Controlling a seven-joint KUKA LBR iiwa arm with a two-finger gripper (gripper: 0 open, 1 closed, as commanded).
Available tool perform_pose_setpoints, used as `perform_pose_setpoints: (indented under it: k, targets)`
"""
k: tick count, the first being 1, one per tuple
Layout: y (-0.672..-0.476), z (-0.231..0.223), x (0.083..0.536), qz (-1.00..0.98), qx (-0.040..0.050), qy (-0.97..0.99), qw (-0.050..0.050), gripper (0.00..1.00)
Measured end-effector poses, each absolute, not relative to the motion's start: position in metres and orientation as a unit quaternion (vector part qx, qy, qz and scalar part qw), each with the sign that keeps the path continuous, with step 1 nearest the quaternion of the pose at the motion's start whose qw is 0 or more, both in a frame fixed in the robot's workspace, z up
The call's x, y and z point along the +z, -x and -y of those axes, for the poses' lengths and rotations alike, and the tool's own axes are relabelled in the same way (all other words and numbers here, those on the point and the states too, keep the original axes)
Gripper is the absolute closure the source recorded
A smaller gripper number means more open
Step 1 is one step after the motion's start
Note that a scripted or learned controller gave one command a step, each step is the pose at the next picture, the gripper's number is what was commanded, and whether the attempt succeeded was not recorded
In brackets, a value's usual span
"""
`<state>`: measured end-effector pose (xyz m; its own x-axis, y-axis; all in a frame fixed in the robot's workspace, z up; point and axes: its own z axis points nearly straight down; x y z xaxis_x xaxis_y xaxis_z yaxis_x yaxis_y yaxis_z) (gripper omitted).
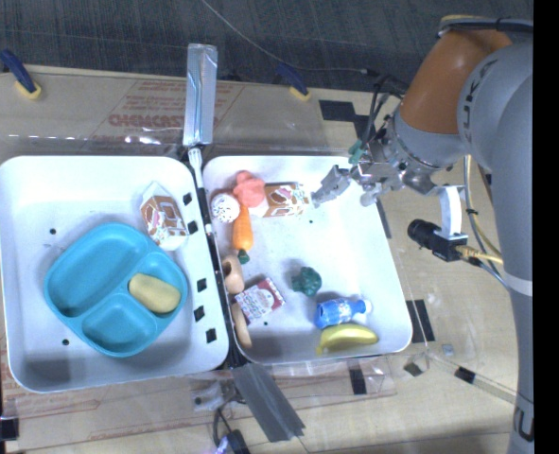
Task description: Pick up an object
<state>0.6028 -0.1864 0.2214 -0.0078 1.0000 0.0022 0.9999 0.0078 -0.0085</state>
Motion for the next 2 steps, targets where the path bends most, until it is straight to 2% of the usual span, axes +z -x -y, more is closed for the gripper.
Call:
perform_pose_setpoints:
  k: [1, 2]
  targets:
    - [-0.5044, 0.1858, 0.0917, 0.715, 0.0011, 0.699, 0.004, 0.0]
    - [-0.5055, 0.1869, 0.0991, 0.716, 0.0023, 0.698, 0.004, 1.0]
